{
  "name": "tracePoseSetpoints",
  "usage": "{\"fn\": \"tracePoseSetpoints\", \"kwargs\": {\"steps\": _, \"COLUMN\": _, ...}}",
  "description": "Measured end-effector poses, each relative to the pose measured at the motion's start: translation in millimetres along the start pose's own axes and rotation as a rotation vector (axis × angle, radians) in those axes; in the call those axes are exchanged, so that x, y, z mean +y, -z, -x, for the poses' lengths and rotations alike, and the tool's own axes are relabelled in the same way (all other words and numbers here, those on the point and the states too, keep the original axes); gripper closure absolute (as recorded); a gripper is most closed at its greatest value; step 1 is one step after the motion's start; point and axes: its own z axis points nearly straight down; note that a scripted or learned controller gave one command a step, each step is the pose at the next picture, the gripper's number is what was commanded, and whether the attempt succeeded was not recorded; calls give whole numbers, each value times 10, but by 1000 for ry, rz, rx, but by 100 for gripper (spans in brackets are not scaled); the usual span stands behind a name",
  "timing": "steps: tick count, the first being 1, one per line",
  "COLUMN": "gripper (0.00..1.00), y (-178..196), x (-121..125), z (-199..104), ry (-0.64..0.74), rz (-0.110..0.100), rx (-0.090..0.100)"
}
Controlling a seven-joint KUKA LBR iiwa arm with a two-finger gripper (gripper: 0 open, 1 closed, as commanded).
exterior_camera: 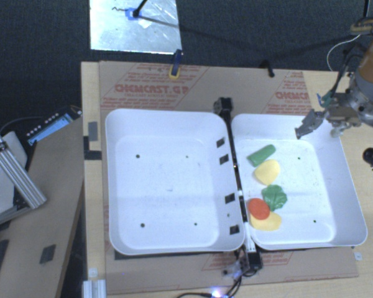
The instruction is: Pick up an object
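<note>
Right of centre, in the right bin (pixel 336 185): green pod (pixel 262 154), yellow pieces, green leaf (pixel 274 197), red piece (pixel 258 208). Our tool (pixel 311 126) hovers at the upper rim; jaw state we cannot tell. We advise descending onto the isolated pod.

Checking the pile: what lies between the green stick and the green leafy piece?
A yellow piece lies between stick and leafy piece, per the camera view.
</note>
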Motion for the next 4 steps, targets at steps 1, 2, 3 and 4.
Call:
{"fn": "tracePoseSetpoints", "kwargs": {"steps": 1, "gripper": 0, "y": -912, "x": 102, "z": -909, "ry": 9, "rz": -8, "rx": 5}}
{"fn": "tracePoseSetpoints", "kwargs": {"steps": 2, "gripper": 0, "y": -965, "x": 205, "z": -1733, "ry": 10, "rz": 0, "rx": 4}}
{"fn": "tracePoseSetpoints", "kwargs": {"steps": 3, "gripper": 0, "y": -810, "x": 93, "z": -2468, "ry": 9, "rz": 0, "rx": 4}}
{"fn": "tracePoseSetpoints", "kwargs": {"steps": 4, "gripper": 100, "y": -706, "x": 106, "z": -2411, "ry": 2, "rz": 1, "rx": 2}}
